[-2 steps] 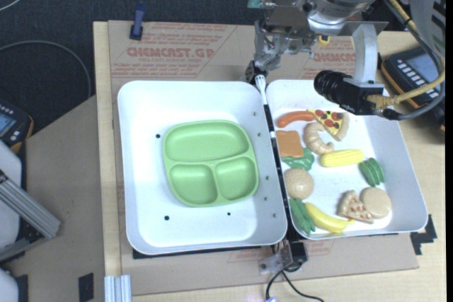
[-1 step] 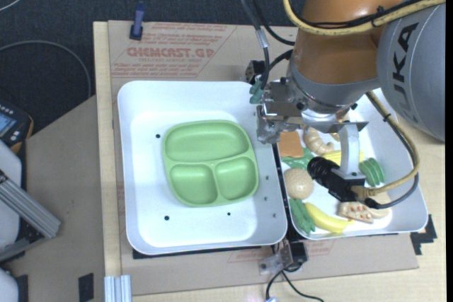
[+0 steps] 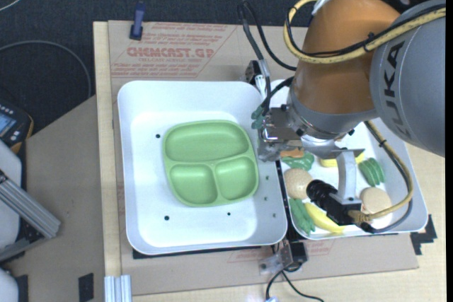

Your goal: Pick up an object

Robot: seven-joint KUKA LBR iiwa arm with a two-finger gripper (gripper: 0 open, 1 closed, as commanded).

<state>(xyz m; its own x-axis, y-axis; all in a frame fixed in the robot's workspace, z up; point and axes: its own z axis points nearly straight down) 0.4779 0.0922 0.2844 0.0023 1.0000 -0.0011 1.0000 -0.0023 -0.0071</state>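
The gripper (image 3: 284, 143) hangs low at the right bin's (image 3: 396, 226) 10 o'clock corner, seemingly in the reach-down step. The wrist hides it, so I cannot tell its opening or any catch. A beige ball (image 3: 297, 182) lies near, at its 5 o'clock; the next move probably calls for centring over it and closing.

The green tray (image 3: 209, 145) seems to be smooth matt plastic; the white bin (image 3: 138, 152) under it is plastic too (slightly glossy). The bench cover (image 3: 177, 46) looks like brown paper.
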